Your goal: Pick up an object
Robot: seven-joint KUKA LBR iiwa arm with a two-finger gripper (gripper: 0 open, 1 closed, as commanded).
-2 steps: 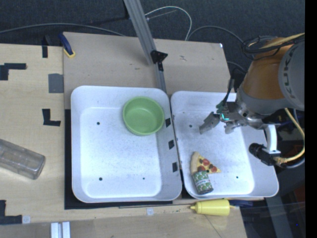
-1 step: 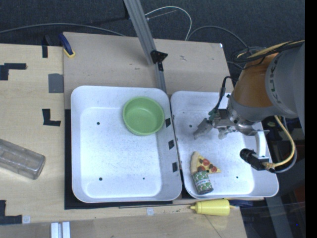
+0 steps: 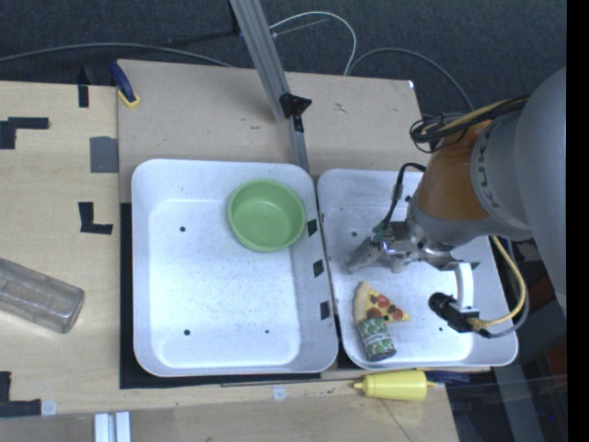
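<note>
My gripper hangs low over the middle of the right bin, tilted toward the bin's left side. Just below it in the view lies a toy pizza slice, yellow with red spots. A small dark green can lies next to the slice, near the bin's front wall. A green bowl stands upright in the left bin, at its back right corner. Nothing shows in the gripper's grasp.
A yellow squeeze bottle lies on the bench in front of the right bin. A clear plastic tumbler lies at the far left. A slanted metal pole ends above the divide between the bins. Cables trail by the arm at right.
</note>
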